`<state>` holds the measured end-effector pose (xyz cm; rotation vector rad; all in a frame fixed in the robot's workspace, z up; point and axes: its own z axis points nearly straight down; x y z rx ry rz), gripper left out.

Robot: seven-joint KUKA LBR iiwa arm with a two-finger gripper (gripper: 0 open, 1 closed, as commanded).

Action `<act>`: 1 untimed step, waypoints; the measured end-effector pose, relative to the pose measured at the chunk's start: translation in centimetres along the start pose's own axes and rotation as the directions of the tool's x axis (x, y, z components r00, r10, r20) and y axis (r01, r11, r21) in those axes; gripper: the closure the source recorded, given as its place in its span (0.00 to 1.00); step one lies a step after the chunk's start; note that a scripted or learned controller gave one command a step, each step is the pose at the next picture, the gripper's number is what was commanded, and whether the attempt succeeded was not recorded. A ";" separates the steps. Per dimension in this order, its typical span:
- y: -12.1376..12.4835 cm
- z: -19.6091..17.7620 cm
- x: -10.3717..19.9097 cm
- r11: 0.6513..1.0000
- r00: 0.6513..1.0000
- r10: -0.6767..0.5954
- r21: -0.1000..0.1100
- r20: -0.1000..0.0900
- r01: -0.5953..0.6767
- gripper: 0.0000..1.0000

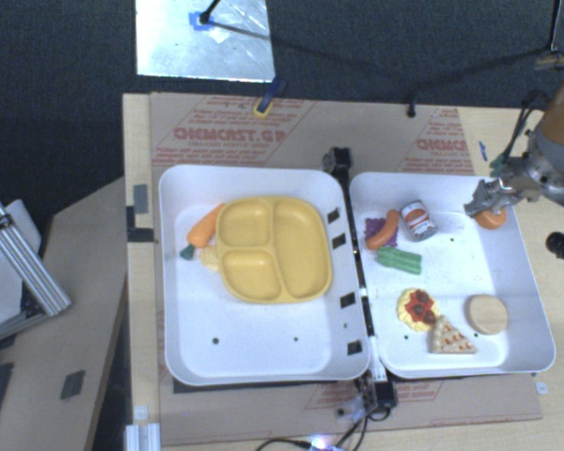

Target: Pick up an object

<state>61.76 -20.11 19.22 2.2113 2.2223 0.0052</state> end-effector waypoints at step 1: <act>0.2 -3.5 0.0 1.000 1.000 0.000 0.001 0.000 0.000 1.00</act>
